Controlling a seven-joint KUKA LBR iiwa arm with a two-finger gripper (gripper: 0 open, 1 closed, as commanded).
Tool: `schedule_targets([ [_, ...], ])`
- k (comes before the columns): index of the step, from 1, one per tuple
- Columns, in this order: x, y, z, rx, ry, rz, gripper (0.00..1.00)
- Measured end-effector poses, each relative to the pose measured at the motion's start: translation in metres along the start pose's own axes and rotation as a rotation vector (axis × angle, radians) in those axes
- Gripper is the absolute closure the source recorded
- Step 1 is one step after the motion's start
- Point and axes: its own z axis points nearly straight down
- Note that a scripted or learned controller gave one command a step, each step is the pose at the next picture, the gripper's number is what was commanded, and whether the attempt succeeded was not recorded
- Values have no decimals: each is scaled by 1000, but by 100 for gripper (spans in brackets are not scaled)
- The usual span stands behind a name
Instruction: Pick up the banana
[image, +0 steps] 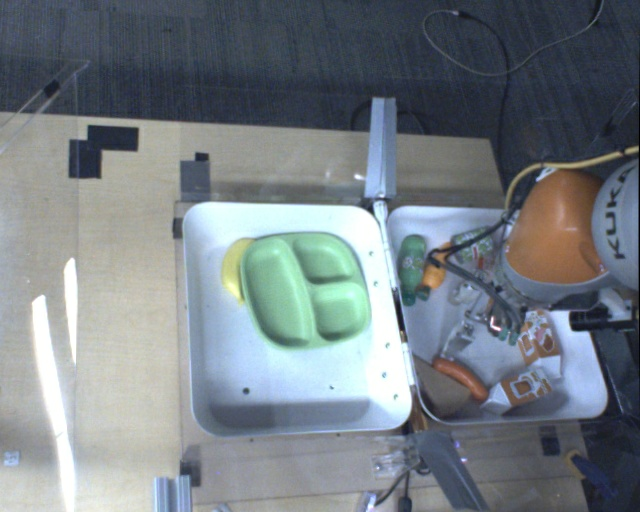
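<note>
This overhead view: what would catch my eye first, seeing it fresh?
Likely the green divided tray filling the left bin, a sliver of yellow banana peeking from under its left edge. Next, the arm's orange band over the right bin, above a green bottle and a hot dog.

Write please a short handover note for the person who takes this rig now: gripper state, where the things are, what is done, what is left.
Gripper: over the right bin, above its clutter; whether it grips anything cannot be told.
Banana: in the left bin, mostly hidden under the green divided tray; only a yellow edge shows at the tray's left side.
Right bin also has a green bottle and a hot dog.
Done: nothing visible yet.
Left: reach the banana, probably around the tray, and lift it.
</note>
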Motion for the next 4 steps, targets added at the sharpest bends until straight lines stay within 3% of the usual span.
schedule_targets([
  [1, -2, 3, -12, -4, -5, 3, 100],
  [2, 56, -7, -2, -1, -12, -44, 100],
  [3, -75, 57, -137, 1, 4, 69, 100],
  [4, -75, 57, -136, 2, 5, 70, 0],
])
